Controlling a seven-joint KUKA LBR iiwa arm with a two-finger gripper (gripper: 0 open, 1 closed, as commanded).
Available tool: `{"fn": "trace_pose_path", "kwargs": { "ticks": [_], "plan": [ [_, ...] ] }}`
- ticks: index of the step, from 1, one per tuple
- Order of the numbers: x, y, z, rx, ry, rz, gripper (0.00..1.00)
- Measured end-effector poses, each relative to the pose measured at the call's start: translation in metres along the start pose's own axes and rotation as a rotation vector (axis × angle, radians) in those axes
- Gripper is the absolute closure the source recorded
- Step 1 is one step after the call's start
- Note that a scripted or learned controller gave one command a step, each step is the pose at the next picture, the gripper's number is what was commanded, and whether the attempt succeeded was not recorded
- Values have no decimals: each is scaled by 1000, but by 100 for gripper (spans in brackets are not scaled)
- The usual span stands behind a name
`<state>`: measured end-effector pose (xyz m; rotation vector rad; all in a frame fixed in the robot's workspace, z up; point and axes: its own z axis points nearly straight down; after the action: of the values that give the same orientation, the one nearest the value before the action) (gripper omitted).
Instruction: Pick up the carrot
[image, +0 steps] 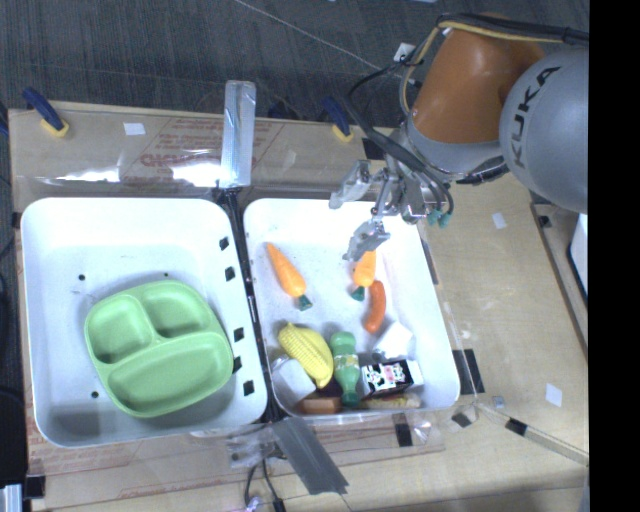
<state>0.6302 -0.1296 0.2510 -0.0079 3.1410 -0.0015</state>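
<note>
Carrots (286, 273), two, one (364, 270) pinched between closed fingers (368, 240); one green plate (160, 346).

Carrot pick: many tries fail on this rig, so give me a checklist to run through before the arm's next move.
1. Target identified: not ok; two orange tapered carrots, one lying alone, another below the two-finger gripper.
2. Gripper above a carrot: ok, over the right one.
3. Carrot between fingers: cannot tell.
4. Room around it: not ok; an orange-red sausage lies close beside it.
5. Left carrot free of clutter: ok; yellow corn cob lies apart.
6. Carrots inside the right white bin: ok.
</note>
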Motion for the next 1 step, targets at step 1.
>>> {"fn": "trace_pose_path", "kwargs": {
  "ticks": [1],
  "plan": [
    [-23, -13, 163, -5, 15, -70, 0]
  ]
}}
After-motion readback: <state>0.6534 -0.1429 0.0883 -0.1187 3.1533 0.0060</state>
